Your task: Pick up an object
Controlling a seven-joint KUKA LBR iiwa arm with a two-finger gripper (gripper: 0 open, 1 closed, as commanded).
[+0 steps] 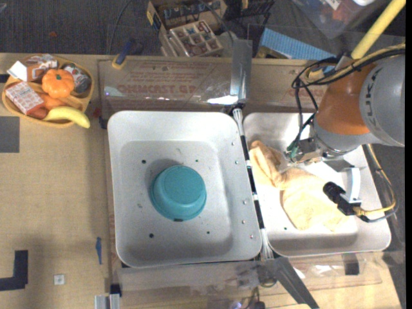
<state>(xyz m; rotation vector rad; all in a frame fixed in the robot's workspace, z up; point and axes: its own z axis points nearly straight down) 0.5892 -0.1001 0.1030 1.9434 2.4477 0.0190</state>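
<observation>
1. Two shallow white plastic bins are seen side by side on the wooden bench: the left bin [129, 134] and the right bin [373, 237].
2. A round teal plastic bowl [179, 192] is turned upside down near the middle of the left bin's floor, well apart from the walls.
3. In the right bin, a pale tan, cloth-like soft object [267, 163] is laid along the left wall, and a flat, pale yellow rounded piece [309, 208] is spread over the floor just beside it; whether the two are touching or one thing cannot be told.
4. The grey arm with its orange band [341, 108] is reached in from the right over the right bin.
5. The gripper [302, 154] is placed low above the tan soft object, at its right edge; how wide it stands cannot be told, and nothing is seen held in it.
6. A small black part [338, 195] on a cable is seen over the yellow piece's right side.
7. A basket of toy food [48, 92], with an orange pumpkin and a yellow banana, is set at the bench's far left corner.
</observation>
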